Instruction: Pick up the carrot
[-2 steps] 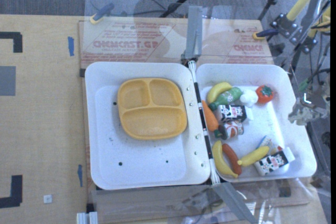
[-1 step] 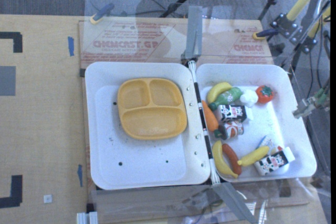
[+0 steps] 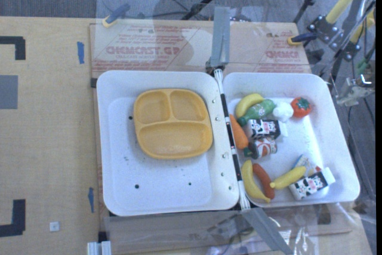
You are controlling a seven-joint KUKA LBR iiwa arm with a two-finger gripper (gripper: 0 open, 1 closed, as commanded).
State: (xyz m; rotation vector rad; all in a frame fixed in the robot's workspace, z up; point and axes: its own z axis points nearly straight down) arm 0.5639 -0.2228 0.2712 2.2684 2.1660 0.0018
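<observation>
Looking down on the bench (image 3: 42, 128), I am seeing the orange plastic carrot (image 3: 239, 133) lying in the right shallow white bin (image 3: 337, 146), hard against its left wall. I cannot tell how the tool is standing, nor where the carrot is lying relative to it. A small tin (image 3: 266, 147) is touching the carrot, its label too blurred to read. I am counting three yellow toy bananas (image 3: 248, 103), two cow-patterned cartons (image 3: 264, 127), one red sausage (image 3: 263, 180) and one red tomato (image 3: 301, 106). One yellow divided plate (image 3: 173, 123) is sitting in the left white bin (image 3: 113, 152).
</observation>
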